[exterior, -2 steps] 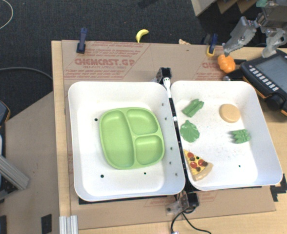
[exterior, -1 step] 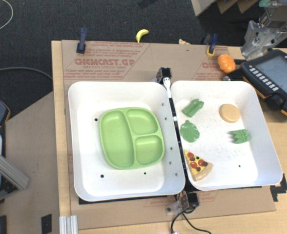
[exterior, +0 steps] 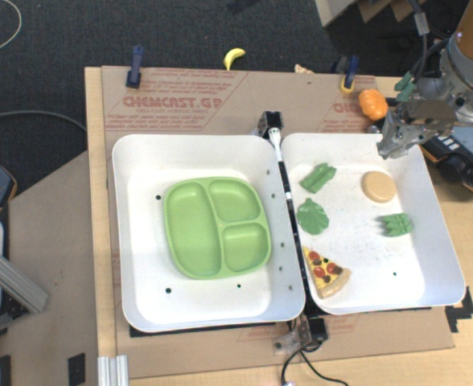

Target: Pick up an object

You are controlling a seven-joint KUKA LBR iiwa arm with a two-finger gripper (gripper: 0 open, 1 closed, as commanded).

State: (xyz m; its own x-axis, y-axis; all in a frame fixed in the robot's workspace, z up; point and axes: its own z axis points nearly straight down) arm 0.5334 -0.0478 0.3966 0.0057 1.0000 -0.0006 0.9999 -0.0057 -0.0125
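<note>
Five candidates in the right bin (exterior: 438,280); closest is the tan cookie (exterior: 379,186), just below-left of the gripper (exterior: 397,145). Can't tell finger spacing, nothing visibly held. Risk: bin's back rim sits near the gripper, so a straight descent clips it and misses the cookie.

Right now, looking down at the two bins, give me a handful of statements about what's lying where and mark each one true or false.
1. The green divided plate lies in the left bin. True.
2. The pizza slice lies beside that plate in the same bin. False: it lies in the right bin.
3. The gripper hangs near the right bin's far edge. True.
4. The tan round piece is between the gripper's fingers. False: it lies on the bin floor, apart from the gripper.
5. An orange object lies inside the right bin. False: it lies outside, on the board.
</note>
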